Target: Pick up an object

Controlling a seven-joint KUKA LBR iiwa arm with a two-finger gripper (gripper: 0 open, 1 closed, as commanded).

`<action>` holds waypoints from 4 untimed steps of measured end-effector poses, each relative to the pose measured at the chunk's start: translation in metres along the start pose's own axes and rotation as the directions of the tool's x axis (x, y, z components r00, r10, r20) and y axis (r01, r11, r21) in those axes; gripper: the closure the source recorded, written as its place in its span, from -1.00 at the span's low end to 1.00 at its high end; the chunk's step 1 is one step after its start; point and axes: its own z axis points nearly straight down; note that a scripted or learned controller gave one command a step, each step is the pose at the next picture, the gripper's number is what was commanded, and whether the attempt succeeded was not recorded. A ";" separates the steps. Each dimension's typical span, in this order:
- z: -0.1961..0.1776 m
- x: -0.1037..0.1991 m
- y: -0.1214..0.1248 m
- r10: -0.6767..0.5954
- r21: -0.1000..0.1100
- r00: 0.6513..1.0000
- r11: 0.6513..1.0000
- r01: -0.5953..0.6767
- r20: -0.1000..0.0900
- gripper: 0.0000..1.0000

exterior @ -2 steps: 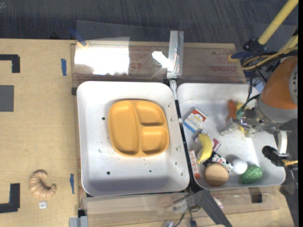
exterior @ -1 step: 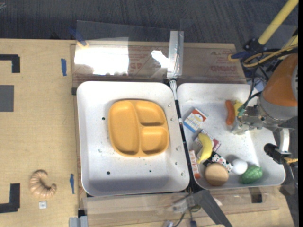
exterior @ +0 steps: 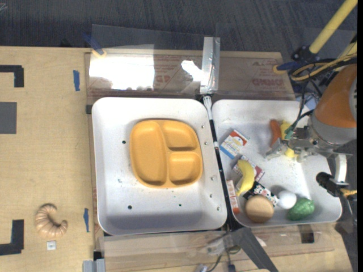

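**A:** Camera view first: where are you seeing the claw (exterior: 282, 147)?

**B:** You are looking at it hanging over the right bin (exterior: 323, 109), toward that bin's far right part, with the grey arm (exterior: 334, 109) and its orange band coming in over the bin's right edge. Its metal fingers are pointing left, just beside an orange carrot-like piece (exterior: 275, 130) and a small yellow-green piece (exterior: 287, 130).

**A:** Is it gripping anything?

**B:** I cannot tell whether it is spread or closed; the tips are blurring into the clutter, and nothing is showing clearly between them.

**A:** Then where are the things you could be picking?

**B:** All are lying in the right bin. A red, white and blue carton (exterior: 233, 143) is sitting near the bin's left edge. A banana (exterior: 246, 175) is lying nearer the front, and a brown round object (exterior: 259, 208) is resting in the front left corner. A white ball (exterior: 287, 200) is touching or nearly touching a green lumpy object (exterior: 301, 208) along the front edge.

**A:** And the left bin (exterior: 108, 152)?

**B:** You are seeing an orange divided tray (exterior: 166, 152) lying in its middle. On the surface (exterior: 39, 123), near the front left corner, a tan curled object (exterior: 51, 220) is lying well apart from both bins.
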 end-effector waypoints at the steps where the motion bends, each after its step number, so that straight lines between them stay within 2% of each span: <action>1: 0.011 -0.015 0.022 -0.152 0.007 0.988 0.988 0.152 -0.011 -1.00; 2: -0.001 -0.016 0.024 -0.154 0.000 0.988 0.988 0.154 -0.002 1.00; 3: 0.000 -0.016 0.024 -0.154 0.001 0.988 0.988 0.154 -0.003 -1.00; 4: -0.011 -0.015 0.025 -0.156 -0.003 0.988 0.988 0.156 -0.002 1.00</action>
